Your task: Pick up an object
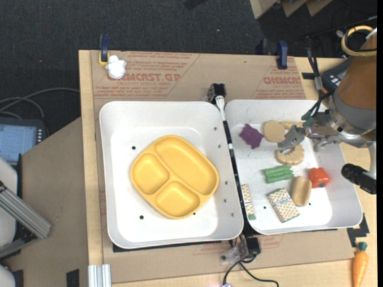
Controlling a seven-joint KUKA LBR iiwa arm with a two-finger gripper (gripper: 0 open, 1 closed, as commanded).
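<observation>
Far to the left of the end effector [293, 140], at the back corner of the table [155, 73], we see a small white figure [115, 68] lying on the cardboard sheet. Nearer, but well apart from the end effector on its left, the left bin [114, 178] carries a yellow divided plate [173, 176] with three compartments. Between the two bins a dark strip runs front to back.

In the right bin [341, 211], just to the left of the end effector, we find a purple block [252, 136], and right beside the end effector on the far side a tan round piece [274, 130]. The end effector hangs low over a round tan cookie-like piece [291, 156]; its grey fingers look to be close above or touching that piece, but we cannot tell whether they are spread or pressed together, and nothing plainly sits between them.

Toward the front of the end effector lies a green piece [277, 173], and further front a patterned packet [283, 205]; a second narrow packet [246, 200] lies at the bin's left wall. Front and to the right we see a tan bread-like roll [300, 191] and, just beside it, a red piece [319, 177]. The arm [358, 94] with its orange band rises to the right of the end effector.
</observation>
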